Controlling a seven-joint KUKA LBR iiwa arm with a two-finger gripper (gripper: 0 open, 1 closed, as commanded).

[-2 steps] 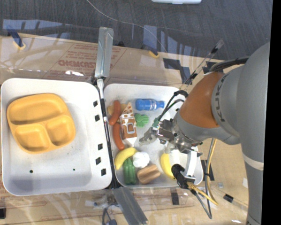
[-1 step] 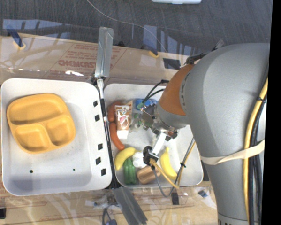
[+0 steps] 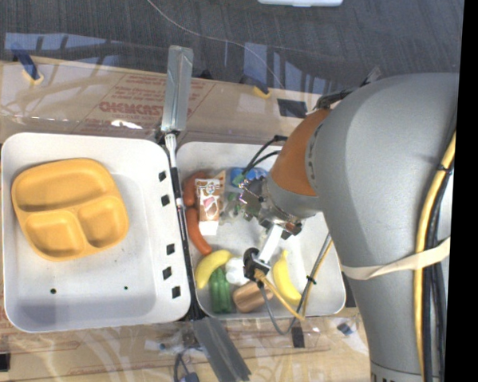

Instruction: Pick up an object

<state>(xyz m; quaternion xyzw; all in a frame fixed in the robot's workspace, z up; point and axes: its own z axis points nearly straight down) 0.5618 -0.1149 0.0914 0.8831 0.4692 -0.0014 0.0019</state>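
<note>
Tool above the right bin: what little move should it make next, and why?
Probably a short drop straight down. The tool hangs over the back of the right bin, close beside the carton and the sausage, so something graspable lies almost under it and the pick is not yet done.

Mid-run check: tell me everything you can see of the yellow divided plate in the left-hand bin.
The yellow divided plate looks like moulded plastic, orange-yellow, with rounded corners and a raised rim. Three wells: a long one along its upper side, two smaller below. It lies flat, open side up, slightly askew, in the upper left of the left-hand bin, on its floor; nothing else touches it.
</note>
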